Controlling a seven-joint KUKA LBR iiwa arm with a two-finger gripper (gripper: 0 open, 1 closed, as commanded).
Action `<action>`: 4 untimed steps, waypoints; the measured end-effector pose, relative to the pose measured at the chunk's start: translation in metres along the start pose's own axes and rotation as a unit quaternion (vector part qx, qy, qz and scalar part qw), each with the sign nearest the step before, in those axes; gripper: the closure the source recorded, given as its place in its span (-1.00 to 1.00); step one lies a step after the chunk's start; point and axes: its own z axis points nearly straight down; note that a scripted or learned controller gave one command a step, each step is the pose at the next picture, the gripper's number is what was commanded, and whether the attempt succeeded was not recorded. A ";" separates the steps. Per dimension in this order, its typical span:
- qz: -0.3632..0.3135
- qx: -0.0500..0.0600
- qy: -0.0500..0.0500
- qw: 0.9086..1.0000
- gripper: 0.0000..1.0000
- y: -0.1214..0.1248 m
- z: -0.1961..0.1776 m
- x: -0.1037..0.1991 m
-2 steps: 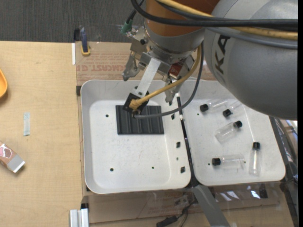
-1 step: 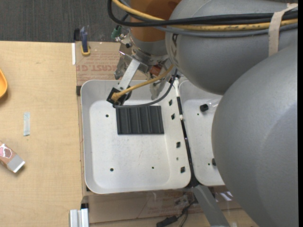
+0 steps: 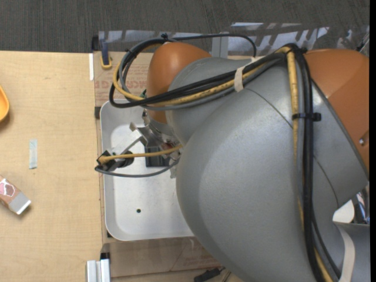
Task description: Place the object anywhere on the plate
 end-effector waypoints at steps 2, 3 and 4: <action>0.124 0.000 0.001 0.992 -1.00 0.018 0.007 0.028; 0.184 0.000 0.002 0.983 -1.00 0.044 0.051 0.069; -0.179 -0.001 -0.001 0.984 -1.00 0.043 -0.038 0.066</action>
